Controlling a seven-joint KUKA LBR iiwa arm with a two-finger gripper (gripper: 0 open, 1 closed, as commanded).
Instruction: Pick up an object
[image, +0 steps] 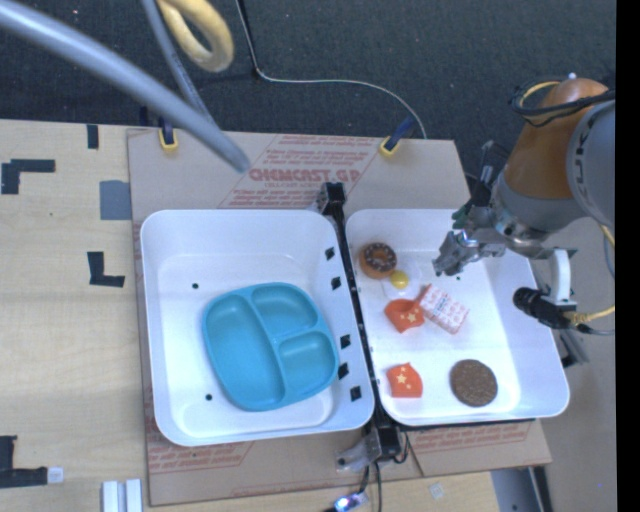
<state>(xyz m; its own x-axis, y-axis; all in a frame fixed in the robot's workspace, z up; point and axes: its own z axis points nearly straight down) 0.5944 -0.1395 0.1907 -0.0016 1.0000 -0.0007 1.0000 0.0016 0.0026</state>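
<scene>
A brown cardboard sheet (300, 175) lies on the wooden bench (60, 330) and carries two shallow white bins side by side, with bare cardboard showing as a strip behind them and a thin margin in front. The left bin (170, 250) holds a blue divided plate (268, 343), set at a tilt near the middle, so a ring of open white floor runs around it, widest along the far wall and the left wall. The right bin (520, 350) shares a black clipped seam (345, 290) with the left one and holds the small things. The grey arm with its orange band (545, 140) reaches in from the right over this bin's far right corner, and its gripper (447, 262) hangs low above the far part of the floor; whether its fingers are spread or closed cannot be told, and nothing shows between them. Just left of the gripper sits a chocolate doughnut (378, 259) near the far wall, with a little yellow piece (399, 280) just beside it. Nearer, a white and red packet (443, 308) touches a red object (404, 316) mid-bin. Toward the front wall rest a round brown cookie (473, 382) and a red block with a yellow mark (403, 380), apart from each other, with open floor between them and along the right wall.
</scene>
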